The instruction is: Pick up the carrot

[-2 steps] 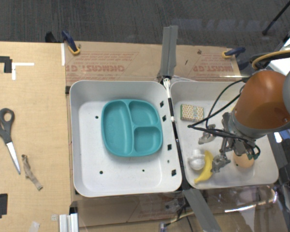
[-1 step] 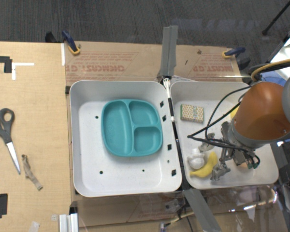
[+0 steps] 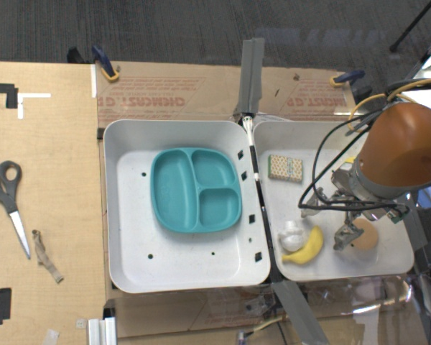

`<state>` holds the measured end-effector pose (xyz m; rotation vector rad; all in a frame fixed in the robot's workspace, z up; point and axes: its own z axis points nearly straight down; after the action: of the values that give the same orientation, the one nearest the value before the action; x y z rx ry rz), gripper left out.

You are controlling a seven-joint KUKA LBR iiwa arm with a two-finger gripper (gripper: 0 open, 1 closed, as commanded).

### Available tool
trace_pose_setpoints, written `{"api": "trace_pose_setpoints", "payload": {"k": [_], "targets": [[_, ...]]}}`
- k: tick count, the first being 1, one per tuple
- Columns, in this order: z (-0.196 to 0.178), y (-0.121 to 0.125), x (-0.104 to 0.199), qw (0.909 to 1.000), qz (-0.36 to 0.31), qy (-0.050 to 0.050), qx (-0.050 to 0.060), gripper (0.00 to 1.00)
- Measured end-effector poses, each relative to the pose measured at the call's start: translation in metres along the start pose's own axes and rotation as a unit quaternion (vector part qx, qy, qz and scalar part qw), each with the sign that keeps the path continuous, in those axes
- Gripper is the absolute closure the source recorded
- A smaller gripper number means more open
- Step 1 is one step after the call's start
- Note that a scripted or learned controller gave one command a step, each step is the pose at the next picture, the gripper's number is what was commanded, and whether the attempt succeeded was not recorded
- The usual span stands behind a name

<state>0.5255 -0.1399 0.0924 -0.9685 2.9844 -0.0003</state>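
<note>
Camera view. Right bin point(image 3: 395, 261): banana point(image 3: 307, 246) near front wall, small white lump point(image 3: 293, 233) touching it, patterned sponge-like block point(image 3: 285, 167) toward back. Arm point(image 3: 395, 149) over right bin, pincer point(image 3: 350, 232) low beside a round orange-tan object point(image 3: 364, 237) (possibly the carrot, mostly hidden; cannot confirm). Pincer spread or clamped: cannot tell. Left bin point(image 3: 122, 214): teal divided plate point(image 3: 197, 190). Scissors point(image 3: 11, 200) on desk point(image 3: 43, 157). Judgement: nothing lifted, pick not yet done.
</note>
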Motion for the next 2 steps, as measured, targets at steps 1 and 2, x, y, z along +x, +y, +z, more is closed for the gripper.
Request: {"api": "trace_pose_setpoints", "payload": {"k": [1, 2], "targets": [[0.000, 0.047, 0.010, 0.9957, -0.093, 0.000, 0.000, 0.00], [0.000, -0.057, 0.011, 0.9999, 0.015, 0.000, 0.000, 0.00]]}}
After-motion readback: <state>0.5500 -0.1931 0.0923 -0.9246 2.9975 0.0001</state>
